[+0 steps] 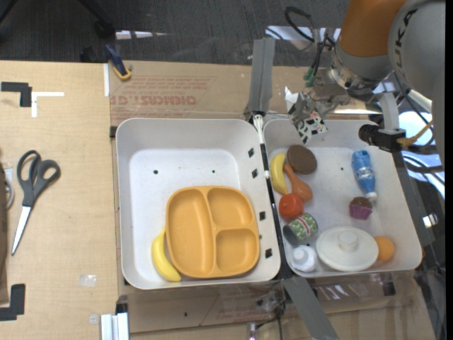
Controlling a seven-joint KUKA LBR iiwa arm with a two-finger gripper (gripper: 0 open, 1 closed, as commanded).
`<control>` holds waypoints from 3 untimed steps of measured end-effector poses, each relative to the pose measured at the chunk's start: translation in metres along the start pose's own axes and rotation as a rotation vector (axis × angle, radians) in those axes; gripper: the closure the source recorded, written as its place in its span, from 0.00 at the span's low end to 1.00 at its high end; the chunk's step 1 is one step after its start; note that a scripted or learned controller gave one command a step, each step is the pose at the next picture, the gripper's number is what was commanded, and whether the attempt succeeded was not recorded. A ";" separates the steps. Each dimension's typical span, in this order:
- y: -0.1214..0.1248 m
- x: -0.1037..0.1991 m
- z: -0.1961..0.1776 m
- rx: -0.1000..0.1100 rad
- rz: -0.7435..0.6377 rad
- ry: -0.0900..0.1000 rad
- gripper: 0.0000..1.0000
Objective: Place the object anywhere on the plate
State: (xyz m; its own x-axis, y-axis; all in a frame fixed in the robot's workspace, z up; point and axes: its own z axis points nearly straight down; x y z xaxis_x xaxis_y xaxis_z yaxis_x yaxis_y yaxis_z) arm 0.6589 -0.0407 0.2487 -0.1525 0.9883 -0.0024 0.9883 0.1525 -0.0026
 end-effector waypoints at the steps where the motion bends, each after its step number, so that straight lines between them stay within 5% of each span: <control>1: -0.107 0.003 0.024 0.000 -0.169 0.002 1.00; 2: -0.164 0.077 0.058 0.000 -0.368 0.003 1.00; 3: -0.123 0.137 0.058 -0.002 -0.602 0.001 1.00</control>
State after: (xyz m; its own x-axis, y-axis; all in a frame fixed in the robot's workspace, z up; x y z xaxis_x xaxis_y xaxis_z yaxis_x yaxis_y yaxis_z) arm 0.5160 0.0758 0.1909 -0.6852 0.7283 0.0001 0.7283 0.6852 -0.0014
